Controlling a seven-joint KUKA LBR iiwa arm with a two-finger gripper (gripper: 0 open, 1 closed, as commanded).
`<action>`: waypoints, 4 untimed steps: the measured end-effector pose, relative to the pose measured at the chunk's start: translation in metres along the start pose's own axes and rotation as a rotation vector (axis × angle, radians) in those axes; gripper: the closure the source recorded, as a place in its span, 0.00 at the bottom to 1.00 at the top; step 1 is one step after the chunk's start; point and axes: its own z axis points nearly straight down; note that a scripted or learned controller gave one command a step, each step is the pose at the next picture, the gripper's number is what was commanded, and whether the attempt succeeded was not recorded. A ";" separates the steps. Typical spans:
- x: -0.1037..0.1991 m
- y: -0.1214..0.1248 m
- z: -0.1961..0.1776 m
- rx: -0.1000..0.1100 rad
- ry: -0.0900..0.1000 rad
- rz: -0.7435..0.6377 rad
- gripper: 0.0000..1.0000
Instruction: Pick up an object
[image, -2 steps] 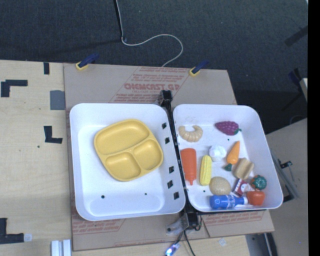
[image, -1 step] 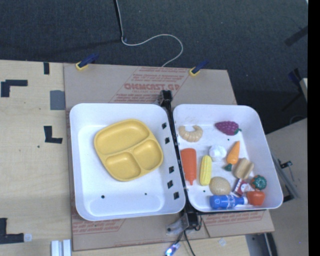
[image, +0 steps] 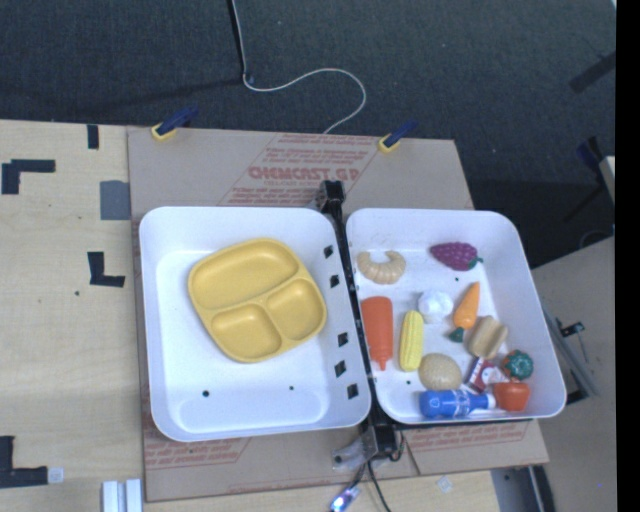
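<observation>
The right bin (image: 520, 262) holds several toy foods. A croissant (image: 382, 265) lies at its upper left and purple grapes (image: 455, 255) at its upper right. Below them are a long orange carrot (image: 377, 330), a yellow corn cob (image: 411, 340), a small white piece (image: 434, 303), a smaller orange carrot (image: 466, 305), a tan bread piece (image: 486, 337) and a potato (image: 439, 372). Along the front edge lie a blue bottle (image: 450, 403), a red tomato (image: 511, 396) and a green piece (image: 519, 364). The left bin (image: 165, 350) holds a yellow divided plate (image: 257, 298).
Both bins rest on a cardboard sheet (image: 290, 165) held by blue and yellow clamps (image: 175, 122) at the back. A white cable (image: 300, 80) loops across the dark floor behind. Black clips (image: 343, 340) run down the seam between the bins.
</observation>
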 end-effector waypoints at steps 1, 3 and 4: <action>0.000 0.000 0.040 0.001 0.001 0.000 1.00; 0.000 0.000 -0.005 -0.001 0.000 0.000 1.00; 0.000 0.000 0.036 0.001 0.001 0.000 1.00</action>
